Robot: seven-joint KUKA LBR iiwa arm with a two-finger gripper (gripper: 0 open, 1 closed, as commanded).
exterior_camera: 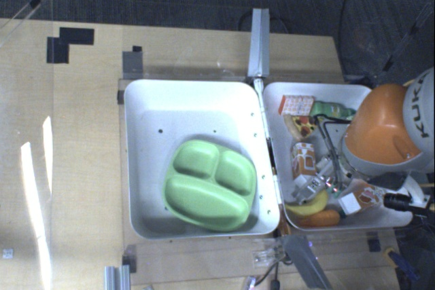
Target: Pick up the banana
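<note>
I see the banana (309, 204) lying left-to-right in the right bin (274, 105), just below my gripper (319, 181); I cannot tell its grip state.

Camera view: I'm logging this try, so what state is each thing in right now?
banana: lying in the right bin's near corner, under the gripper.
green plate: upside down, in the left bin.
right bin: crowded with small packets.
orange item: lying against the banana.
</note>
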